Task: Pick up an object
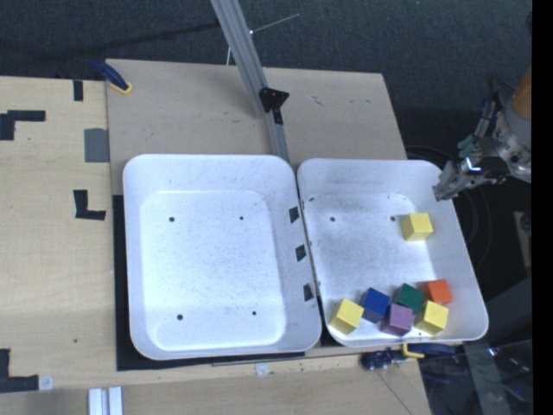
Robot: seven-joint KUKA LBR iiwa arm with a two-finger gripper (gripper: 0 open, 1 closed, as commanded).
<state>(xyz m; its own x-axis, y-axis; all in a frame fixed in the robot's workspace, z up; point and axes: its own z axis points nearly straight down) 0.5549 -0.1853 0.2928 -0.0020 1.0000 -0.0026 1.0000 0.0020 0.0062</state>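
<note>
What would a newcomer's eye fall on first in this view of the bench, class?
Most likely the cluster of small coloured cubes along the near edge of the right shallow white bin: yellow, blue, green, purple, orange and another yellow. A lone yellow cube lies apart, nearer that bin's far right side. Next comes the grey arm's tool, poised at the bin's far right corner.
</note>
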